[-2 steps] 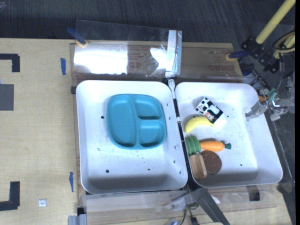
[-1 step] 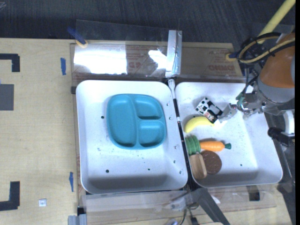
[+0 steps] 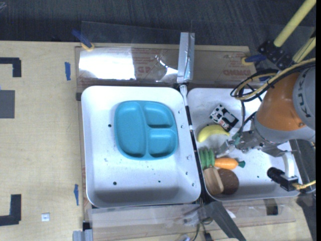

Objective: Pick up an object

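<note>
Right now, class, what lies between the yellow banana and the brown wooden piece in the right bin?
In the camera view, the orange carrot lies between the banana and the brown wooden piece.

2 white bins (image 3: pixel 95 149), 1 blue tray (image 3: pixel 145 129), 1 banana (image 3: pixel 210 133), 1 carrot (image 3: pixel 225 162).

My single arm (image 3: pixel 281 107) reaching in from the right, over the right bin's right half.

My grey wrist, with its orange band, angles down and leftward; my gripper (image 3: pixel 235 142) hangs low toward the bin's middle, its fingers too small to read.
</note>
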`<state>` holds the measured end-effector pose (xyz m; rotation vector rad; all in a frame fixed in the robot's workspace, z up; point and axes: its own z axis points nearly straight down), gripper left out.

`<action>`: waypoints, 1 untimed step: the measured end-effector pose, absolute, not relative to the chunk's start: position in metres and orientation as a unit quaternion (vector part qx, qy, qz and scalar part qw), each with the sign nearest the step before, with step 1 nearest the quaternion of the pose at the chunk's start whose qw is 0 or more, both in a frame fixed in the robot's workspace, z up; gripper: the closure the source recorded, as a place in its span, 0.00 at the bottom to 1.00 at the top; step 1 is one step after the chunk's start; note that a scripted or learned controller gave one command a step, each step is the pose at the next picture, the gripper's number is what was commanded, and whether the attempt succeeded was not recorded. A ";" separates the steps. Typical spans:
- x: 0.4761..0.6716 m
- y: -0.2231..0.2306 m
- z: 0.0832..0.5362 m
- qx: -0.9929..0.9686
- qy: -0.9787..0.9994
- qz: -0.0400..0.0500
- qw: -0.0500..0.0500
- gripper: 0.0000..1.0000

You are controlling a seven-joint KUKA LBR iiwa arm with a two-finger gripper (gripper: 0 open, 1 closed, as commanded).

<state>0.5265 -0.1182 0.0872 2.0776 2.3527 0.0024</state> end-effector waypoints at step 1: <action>0.584 -0.108 0.087 0.716 0.698 0.001 0.002 0.00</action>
